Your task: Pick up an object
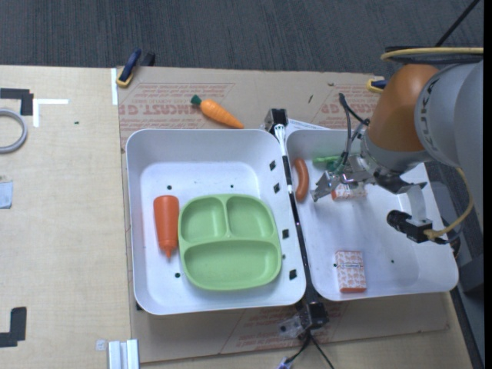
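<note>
My gripper [336, 184] hangs low in the upper left part of the right bin [400, 271], under the grey arm and its orange band. A small white and red packet [351, 193] lies right at the gripper's tip; the view does not show whether it is held. A brown sausage [301, 180] lies just left of the gripper, along the bin's left wall. A green item [329, 161] peeks out behind the gripper, partly hidden. A red and white box [351, 270] rests near the bin's front.
The left bin [146, 160] holds a green divided plate [229, 241] and an orange carrot-like toy [166, 223] beside it. Another carrot [217, 111] lies on the cardboard behind the bins. A black cable [419, 229] loops off the arm over the right bin.
</note>
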`<state>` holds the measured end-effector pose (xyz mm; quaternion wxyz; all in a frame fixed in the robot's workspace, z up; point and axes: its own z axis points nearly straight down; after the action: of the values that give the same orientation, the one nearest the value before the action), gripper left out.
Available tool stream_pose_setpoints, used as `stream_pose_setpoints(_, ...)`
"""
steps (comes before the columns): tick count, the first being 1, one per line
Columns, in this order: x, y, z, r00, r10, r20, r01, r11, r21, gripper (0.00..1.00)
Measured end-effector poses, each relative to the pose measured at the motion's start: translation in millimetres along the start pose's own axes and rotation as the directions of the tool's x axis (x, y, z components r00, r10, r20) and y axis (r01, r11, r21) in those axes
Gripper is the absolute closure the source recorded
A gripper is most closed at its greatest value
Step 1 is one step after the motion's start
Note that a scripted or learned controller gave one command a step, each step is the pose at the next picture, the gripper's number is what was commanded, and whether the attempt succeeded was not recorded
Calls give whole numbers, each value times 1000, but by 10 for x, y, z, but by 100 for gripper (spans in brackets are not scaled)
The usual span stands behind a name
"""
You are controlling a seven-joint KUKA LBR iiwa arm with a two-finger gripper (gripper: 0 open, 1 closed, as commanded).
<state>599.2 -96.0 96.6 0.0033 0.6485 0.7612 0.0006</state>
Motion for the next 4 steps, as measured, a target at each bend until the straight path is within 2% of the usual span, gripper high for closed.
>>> stream_pose_setpoints(1,-21,11,-89,1000,3,5,-3,1000,-5,100)
stream_pose_setpoints(2,447,-139,-940,858,514,1,-514,858,9,100)
stream_pose_setpoints(3,447,-139,-940,858,514,1,-514,858,9,0)
stream_pose_setpoints(4,-23,-140,-214,822,569,2,-569,822,11,0)
